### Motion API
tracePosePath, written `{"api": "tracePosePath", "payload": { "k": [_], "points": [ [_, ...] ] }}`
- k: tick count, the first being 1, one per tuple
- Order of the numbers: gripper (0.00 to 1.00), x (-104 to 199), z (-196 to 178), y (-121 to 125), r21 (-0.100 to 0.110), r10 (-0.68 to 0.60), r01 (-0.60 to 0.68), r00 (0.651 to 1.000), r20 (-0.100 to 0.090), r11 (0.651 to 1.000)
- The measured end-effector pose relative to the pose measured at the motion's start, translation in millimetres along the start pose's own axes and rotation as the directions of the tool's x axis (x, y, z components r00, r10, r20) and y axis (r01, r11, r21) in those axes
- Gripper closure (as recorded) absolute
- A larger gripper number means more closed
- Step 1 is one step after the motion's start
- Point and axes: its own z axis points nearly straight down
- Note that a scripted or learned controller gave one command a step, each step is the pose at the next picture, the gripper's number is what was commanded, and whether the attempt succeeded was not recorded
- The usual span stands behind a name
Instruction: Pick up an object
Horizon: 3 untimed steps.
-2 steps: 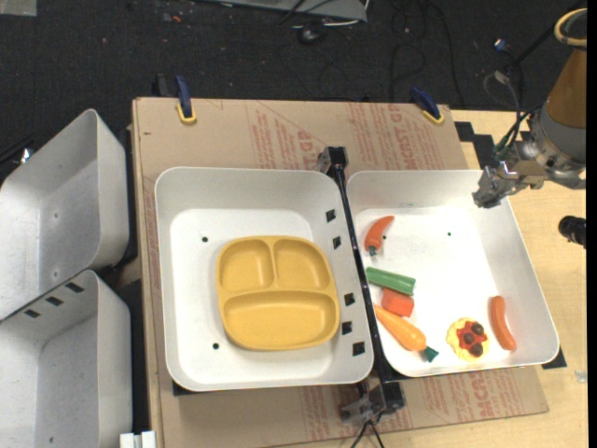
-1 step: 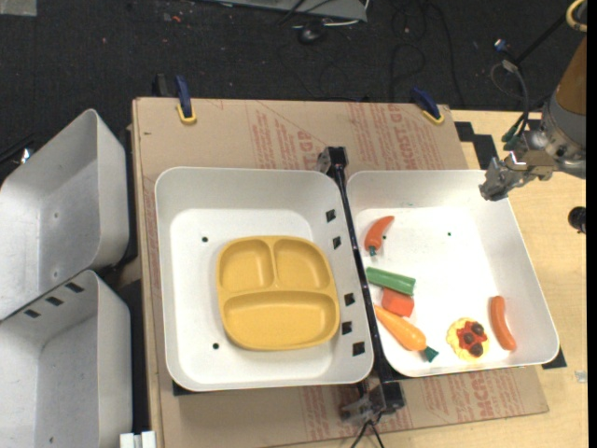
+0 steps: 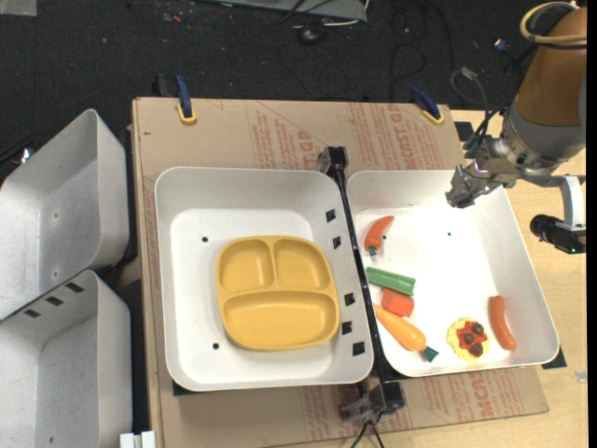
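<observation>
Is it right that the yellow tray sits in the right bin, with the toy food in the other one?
No. The camera view shows the yellow tray in the left bin; the toy food, such as the carrot and sausage, lies in the right bin.

Yellow divided plate in left bin; spare white bins stacked off bench's left.

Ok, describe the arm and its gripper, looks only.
The arm is a thick rounded body with a wide orange band over a grey wrist section. Dark cables run along its left side. The gripper is small, dark grey metal, narrowing toward its tip.
</observation>
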Motion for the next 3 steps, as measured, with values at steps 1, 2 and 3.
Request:
{"api": "tracePosePath", "payload": {
  "k": [1, 2, 3],
  "points": [
    [1.0, 47.1, -2.5, 2.0, -0.002, -0.001, 0.001, 1.0, 0.0, 1.0],
    [1.0, 109.8, 0.4, -0.2, -0.001, -0.002, 0.002, 1.0, 0.0, 1.0],
    [1.0, 158.9, -7.0, -11.2, -0.001, -0.001, 0.001, 1.0, -0.001, 1.0]
  ]
}}
